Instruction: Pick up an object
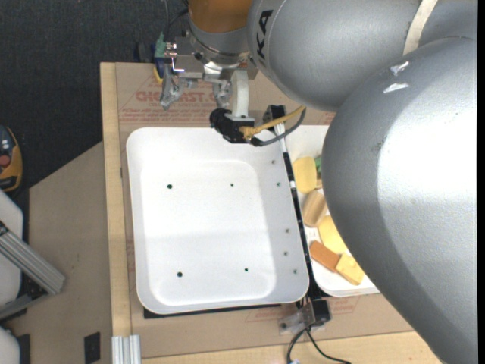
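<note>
My gripper (198,93) hangs over the cardboard just behind the back edge of the left bin (144,203). Its two metal fingers (173,89) stand apart, and I see nothing between them. The objects lie in the right bin (322,283), mostly hidden under the grey arm: a pale yellow block (305,174), a tan piece (314,207), a yellow wedge (331,237), an orange-brown piece (324,257) and a small yellow block (349,270). The gripper is well to the left of and behind them.
A black part with a yellow cable (231,125) hangs from the wrist over the left bin's back rim. The arm's bulk (394,165) covers most of the right bin. The bins rest on a cardboard sheet (114,203).
</note>
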Robot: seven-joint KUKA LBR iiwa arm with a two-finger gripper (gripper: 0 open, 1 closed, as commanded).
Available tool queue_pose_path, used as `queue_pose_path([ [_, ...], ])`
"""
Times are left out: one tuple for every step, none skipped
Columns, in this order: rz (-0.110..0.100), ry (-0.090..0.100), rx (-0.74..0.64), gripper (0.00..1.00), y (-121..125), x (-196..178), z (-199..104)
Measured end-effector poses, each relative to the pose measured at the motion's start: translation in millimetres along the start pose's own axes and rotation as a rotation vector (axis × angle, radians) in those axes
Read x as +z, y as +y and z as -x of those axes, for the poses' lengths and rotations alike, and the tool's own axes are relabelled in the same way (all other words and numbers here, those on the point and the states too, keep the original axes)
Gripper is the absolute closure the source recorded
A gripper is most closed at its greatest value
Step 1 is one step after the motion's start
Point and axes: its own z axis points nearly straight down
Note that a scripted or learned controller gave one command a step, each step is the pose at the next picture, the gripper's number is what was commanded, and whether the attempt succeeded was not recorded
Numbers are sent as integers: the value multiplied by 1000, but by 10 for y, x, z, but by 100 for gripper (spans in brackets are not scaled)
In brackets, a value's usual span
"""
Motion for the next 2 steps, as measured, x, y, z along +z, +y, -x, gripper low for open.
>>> queue_pose_path([
  [-5,-3,1,100,-4,-55,12],
  [-3,-2,2,100,0,-418,19],
])
